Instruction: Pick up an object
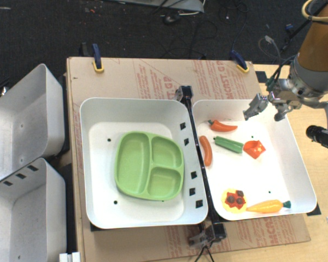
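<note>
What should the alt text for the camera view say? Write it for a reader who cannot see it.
A grey and orange arm reaches in from the right, its gripper open above the far edge of the right bin, which holds toy foods including a carrot and a green cucumber. The left bin holds a green divided plate.

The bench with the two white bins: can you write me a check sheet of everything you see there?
Surface: brown cardboard-covered bench bearing left white bin and right white bin.
Job's things: in the right bin, red-orange pepper, orange sausage, green cucumber, red wedge, yellow disc with dark toppings, orange carrot.
Clutter: green divided plate in the left bin.
Grippers: two-finger gripper open, above the right bin's far edge, holding nothing.
Cables: black cables on the floor.
Surroundings: spare white bins at left.
</note>
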You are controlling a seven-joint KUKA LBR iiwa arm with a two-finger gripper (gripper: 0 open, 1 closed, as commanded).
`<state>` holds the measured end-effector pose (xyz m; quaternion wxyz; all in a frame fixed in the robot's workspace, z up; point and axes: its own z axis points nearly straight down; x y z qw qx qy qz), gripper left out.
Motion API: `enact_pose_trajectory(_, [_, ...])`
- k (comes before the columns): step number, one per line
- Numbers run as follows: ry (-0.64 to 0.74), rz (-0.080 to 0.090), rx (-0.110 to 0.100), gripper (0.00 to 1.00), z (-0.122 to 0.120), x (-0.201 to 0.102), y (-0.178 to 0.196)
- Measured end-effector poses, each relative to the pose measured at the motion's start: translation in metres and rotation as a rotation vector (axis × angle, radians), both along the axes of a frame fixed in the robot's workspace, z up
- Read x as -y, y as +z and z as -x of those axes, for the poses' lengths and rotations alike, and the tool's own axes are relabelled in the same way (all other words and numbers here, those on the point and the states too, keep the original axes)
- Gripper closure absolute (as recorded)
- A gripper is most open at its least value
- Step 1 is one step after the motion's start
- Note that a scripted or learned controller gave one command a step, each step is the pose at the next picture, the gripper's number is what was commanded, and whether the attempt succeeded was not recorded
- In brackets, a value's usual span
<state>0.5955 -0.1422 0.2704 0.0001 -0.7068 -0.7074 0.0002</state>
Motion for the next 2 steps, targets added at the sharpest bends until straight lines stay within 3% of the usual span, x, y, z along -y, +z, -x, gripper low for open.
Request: enact_pose_trajectory(2, [-0.001, -0.001, -0.005, 0.00, 0.007, -0.017, -0.118])
